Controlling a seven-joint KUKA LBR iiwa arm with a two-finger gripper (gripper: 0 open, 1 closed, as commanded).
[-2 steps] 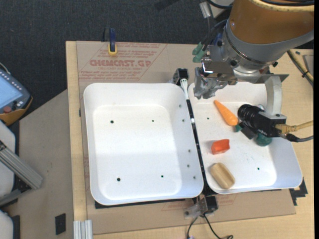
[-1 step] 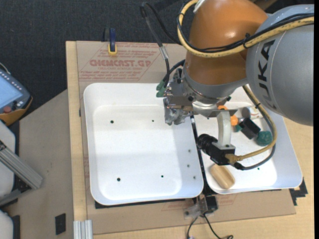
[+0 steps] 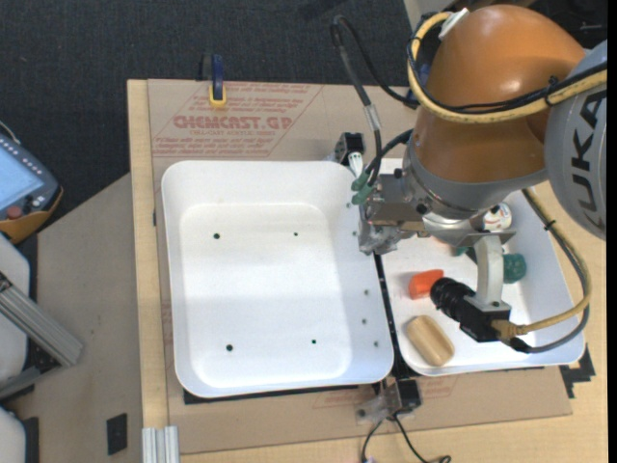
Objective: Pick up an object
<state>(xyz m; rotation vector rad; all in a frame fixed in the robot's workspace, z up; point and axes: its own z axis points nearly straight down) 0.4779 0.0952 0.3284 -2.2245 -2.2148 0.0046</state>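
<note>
I'm hovering my gripper (image 3: 377, 231) up-left of the orange block (image 3: 423, 284), the nearest pick (can't tell if it's spread or pinched, wrist is hiding it). Risk: I'm sitting over the right bin (image 3: 482, 365) rim left of that block, so descending could hit plastic and miss.

Two white bins are counted: the left bin (image 3: 178, 258), to the left of the orange block (image 3: 422, 284), and the right bin (image 3: 501, 360), in which that block lies. Four loose things are counted there: one orange block, one tan oval piece (image 3: 429, 340) just below it, one teal piece (image 3: 515, 266) to its right, and one small white-and-red piece (image 3: 497, 218) up and right of it, partly hidden.
</note>
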